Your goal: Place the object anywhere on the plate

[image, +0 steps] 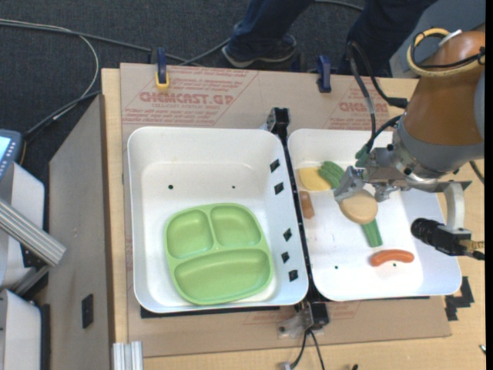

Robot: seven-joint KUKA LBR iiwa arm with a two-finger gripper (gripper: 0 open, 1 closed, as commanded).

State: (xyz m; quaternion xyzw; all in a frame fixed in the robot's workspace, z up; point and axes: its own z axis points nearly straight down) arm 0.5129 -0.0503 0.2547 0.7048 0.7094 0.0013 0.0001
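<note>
- Green is the colour of the plate (219,251), and it sits in the lower part of the left bin (154,156), in the lower middle of the picture.
- The plate has three little sections, and I see no food on any of them.
- All the toy food lies in the right bin (431,284), on the right side of the picture.
- There is a yellow piece (311,179) near the top left of that bin, with a green piece (333,173) just beside it.
- A small brown piece (306,204) lies by the wall between the two bins.
- A tan round piece (359,208) sits in the middle of that bin, touching a green stick (372,232) below it.
- A red sausage (391,258) lies lower down, near the bottom right.
- The gripper (362,185) hangs right above the tan round piece, at the end of the grey and orange arm.
- I cannot tell if it is gripping anything, because the arm hides that part.
- The tan round piece looks like the one it is going for, but that is my guess.
- So the job looks like it is at its start: no food is on the plate yet.
- What is left, I think: grab the piece, lift it, carry it over the wall to the left, and drop it on the plate.
</note>
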